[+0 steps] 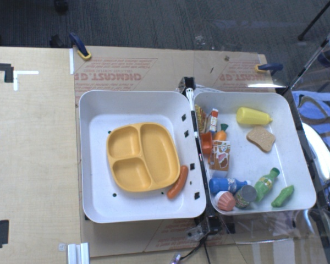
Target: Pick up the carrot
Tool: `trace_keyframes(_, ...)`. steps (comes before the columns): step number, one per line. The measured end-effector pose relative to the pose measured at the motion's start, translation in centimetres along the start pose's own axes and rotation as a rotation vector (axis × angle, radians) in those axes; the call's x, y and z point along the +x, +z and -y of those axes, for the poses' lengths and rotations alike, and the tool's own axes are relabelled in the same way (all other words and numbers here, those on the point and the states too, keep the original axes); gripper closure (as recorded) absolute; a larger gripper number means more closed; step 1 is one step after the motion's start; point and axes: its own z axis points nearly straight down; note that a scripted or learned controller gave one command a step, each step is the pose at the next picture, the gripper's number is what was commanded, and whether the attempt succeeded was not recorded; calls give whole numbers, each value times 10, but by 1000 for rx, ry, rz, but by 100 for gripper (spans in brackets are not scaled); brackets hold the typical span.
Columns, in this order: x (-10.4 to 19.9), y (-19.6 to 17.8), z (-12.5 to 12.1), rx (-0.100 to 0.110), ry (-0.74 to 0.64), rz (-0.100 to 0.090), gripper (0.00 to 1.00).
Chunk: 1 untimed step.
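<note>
The left bin (pixel 91 158) bears a yellow divided plate (pixel 143 157) with a sausage (pixel 177 182) just beside it. The carrot (pixel 222 133) lies in the right bin (pixel 247 166), near its left wall, crowded by small cartons (pixel 220 154). The reach seems not yet begun, and the gripper's state cannot be told. The next move calls for a careful descent over the carrot.

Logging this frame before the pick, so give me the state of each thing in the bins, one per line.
Carrot: lying in right bin by the left wall, not gripped.
Sausage: lying in left bin, against the tray's corner.
Tray: flat, right way up, nothing in its compartments.
Green bottle: on its side.
Bread: lying flat.
Yellow bottle: on its side.
</note>
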Motion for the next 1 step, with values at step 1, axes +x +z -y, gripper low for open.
trace_keyframes(1,-3,-10,1,2,0,7,100)
